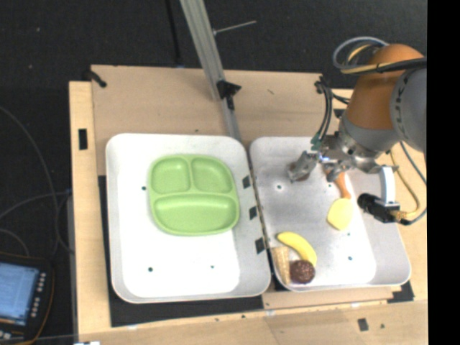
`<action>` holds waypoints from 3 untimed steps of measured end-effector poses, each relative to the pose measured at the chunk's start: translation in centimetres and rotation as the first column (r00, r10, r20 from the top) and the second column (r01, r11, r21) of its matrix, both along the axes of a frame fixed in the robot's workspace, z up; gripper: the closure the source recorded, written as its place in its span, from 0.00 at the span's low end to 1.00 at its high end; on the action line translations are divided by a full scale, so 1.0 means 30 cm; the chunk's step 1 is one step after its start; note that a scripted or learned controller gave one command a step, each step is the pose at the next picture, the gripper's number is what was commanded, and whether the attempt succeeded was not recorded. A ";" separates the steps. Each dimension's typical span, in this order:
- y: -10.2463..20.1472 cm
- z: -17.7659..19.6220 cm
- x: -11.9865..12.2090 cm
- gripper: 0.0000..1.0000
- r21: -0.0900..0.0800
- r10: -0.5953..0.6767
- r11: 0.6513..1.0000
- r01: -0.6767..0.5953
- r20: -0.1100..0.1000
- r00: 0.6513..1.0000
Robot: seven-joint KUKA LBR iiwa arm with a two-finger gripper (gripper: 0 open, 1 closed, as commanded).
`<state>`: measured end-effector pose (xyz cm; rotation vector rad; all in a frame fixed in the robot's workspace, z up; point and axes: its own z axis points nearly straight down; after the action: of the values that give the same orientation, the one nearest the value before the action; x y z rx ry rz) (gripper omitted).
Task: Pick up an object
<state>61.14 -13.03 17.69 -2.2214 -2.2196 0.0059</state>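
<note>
Down at the near edge of the right bin (388, 264), a yellow banana (298, 246) is lying at a slant, with a dark brown round object (302, 271) sitting just beside its lower end and a tan, bread-like piece (281, 260) tucked against the bin's near left corner. Further in, a pale yellow, lemon-like piece (341, 214) is resting on the bin floor, and an orange carrot-shaped piece (345, 186) is lying just above it, partly hidden by the arm's wrist. The gripper (301, 168) is hanging low over the far left part of this bin; nothing is visibly sitting between its fingers, though whether they are spread or closed I cannot tell from here. Behind it the grey arm with its orange band (374, 95) is reaching in from the right, cables looping around it.

In the left bin (129, 264), a light green divided plate (193, 195) with three compartments is lying flat. A slim metal pole (208, 56) is leaning across the tan bench (144, 99). No writing or labels are readable anywhere.
</note>
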 end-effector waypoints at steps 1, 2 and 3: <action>-0.017 -0.150 0.017 0.00 0.000 -0.001 1.000 0.001 0.000 1.000; -0.021 -0.102 0.023 1.00 0.000 -0.005 1.000 0.005 0.007 1.000; -0.030 0.110 0.046 1.00 -0.001 0.003 1.000 -0.003 0.012 1.000</action>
<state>62.53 -13.92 20.99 -2.2245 -2.2289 -0.0064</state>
